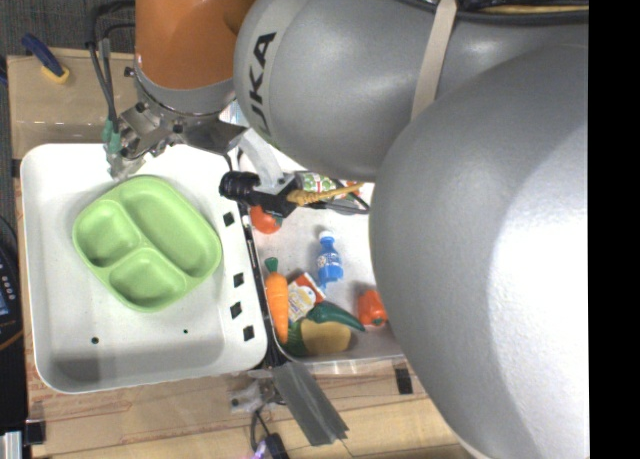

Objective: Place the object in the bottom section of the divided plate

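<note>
My own arm (420, 147) is the biggest thing here, a grey bulk that crosses from the right and covers most of the right bin (345, 347); above the wrist sits my orange band (190, 17), near the top left of the view. The left bin (50, 247) is next in size, a shallow white tray; in it rests the green divided plate (147, 240), lying flat, with three sections, one long and two smaller. My gripper (125, 152) hangs just above the plate's upper left rim, at the bin's far edge; I cannot tell how its tips stand, as they are small and tangled with cables, and I see nothing clearly held there. Whether it touches the plate I cannot tell either.

In the visible strip of the right bin lie the smaller things, packed close; a carrot (276, 302) lies along the dividing wall, beside a yellow and green toy (325, 329) at the lower end; a small blue bottle (328, 259) stands apart in the middle; an orange piece (372, 309) sits by my arm's edge; a red-orange round thing (264, 219) lies near the top; a printed wrapper (325, 187) is just above it, partly under my arm. The plate's sections look bare.
</note>
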